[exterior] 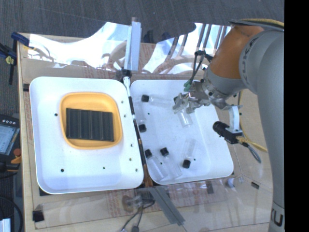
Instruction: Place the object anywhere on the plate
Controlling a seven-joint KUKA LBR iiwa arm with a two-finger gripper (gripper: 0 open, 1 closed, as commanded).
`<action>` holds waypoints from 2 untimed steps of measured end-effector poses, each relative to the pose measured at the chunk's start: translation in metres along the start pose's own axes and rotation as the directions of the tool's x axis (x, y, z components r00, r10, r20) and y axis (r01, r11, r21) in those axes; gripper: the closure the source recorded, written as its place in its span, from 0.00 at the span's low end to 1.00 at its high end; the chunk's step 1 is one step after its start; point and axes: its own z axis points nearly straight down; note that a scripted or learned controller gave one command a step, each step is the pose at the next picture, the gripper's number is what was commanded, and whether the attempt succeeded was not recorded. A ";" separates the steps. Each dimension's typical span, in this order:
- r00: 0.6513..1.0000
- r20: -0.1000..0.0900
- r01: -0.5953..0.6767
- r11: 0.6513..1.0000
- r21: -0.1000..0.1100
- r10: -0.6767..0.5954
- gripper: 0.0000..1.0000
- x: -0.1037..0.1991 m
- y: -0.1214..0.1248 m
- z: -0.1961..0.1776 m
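My hand (183,103) over right bin (217,163), upper middle of frame. Can't tell if open or closed. Clear tube (185,118) just below hand, maybe touching. Yellow plate (89,100) in left bin (43,168), dark rack (91,124) on it. Nothing moved over yet. Grab, carry, drop all left.

One fixed camera looks down aslant on both white bins (48,178).

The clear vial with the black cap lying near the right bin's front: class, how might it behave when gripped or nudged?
The clear vial looks round-bodied and lies on its side, so it probably rolls. Its see-through, glossy wall suggests slippery and likely light. It may slide across the smooth right bin.
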 end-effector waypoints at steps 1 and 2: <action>1.000 0.000 0.000 1.000 0.000 0.000 0.00 0.000 0.000 0.000; 0.992 0.000 -0.126 0.992 0.002 0.126 0.00 0.050 -0.023 0.023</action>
